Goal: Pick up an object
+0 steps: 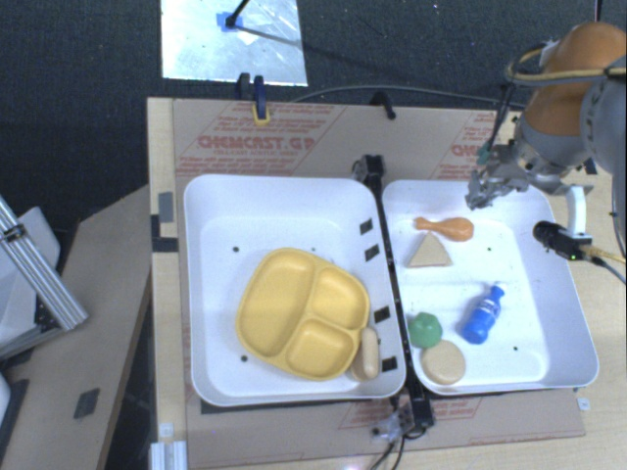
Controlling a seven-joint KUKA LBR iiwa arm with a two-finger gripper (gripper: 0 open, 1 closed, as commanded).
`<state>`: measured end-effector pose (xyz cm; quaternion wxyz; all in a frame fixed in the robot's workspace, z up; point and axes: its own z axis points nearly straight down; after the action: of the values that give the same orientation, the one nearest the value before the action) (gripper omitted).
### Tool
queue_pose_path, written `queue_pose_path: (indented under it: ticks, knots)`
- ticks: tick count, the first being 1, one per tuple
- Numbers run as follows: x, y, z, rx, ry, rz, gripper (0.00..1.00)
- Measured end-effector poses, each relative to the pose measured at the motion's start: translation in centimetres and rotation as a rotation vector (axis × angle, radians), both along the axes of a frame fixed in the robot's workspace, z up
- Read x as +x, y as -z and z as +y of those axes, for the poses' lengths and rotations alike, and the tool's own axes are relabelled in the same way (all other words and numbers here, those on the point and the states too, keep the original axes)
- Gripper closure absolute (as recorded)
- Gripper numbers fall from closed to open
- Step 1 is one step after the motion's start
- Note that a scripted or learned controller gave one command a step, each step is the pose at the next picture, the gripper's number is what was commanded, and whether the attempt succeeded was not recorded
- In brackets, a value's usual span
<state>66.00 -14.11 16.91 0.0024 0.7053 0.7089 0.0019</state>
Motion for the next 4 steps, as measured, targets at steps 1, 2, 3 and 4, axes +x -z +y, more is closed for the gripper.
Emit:
queue_pose_path:
  ticks: [1,2,3,4]
  knots:
    - [-0.3,-6.5,-0.2,-0.001,0.000,-0.003,1.00]
    - [-0.1,-9.7,-0.2,-0.001,0.000,0.000,1.00]
    - [-0.3,-10.3,5.2,0.002,-0.004,0.003,1.00]
    - [-0.8,-10.0,11.5,0.003,-0.005,0.004,1.00]
